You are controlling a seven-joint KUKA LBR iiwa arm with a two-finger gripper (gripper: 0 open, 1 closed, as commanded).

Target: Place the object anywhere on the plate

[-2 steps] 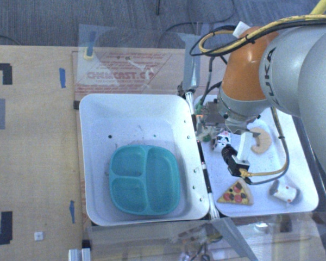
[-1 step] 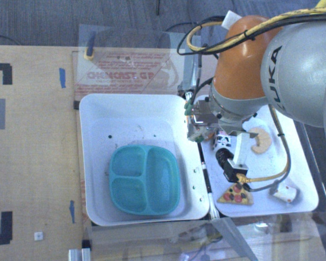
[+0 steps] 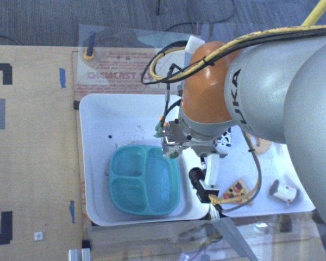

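Observation:
A teal divided plate (image 3: 145,180) lies in the left white bin (image 3: 95,145), toward its front right. The grey arm with its orange band (image 3: 206,91) reaches in from the right and hangs over the wall between the two bins. My gripper (image 3: 173,149) sits under the wrist, just above the plate's upper right corner, and the wrist mostly hides it. Nothing is visible in its grasp. In the right bin, a toy pizza slice (image 3: 237,190) lies near the front, and a small white object (image 3: 284,192) lies further right.
The right bin (image 3: 261,205) also holds a black-and-white spotted item (image 3: 224,140) and a tan piece (image 3: 264,145), both partly under the arm. Yellow and black cables (image 3: 163,64) loop around the wrist. A wooden bench top (image 3: 32,145) lies to the left.

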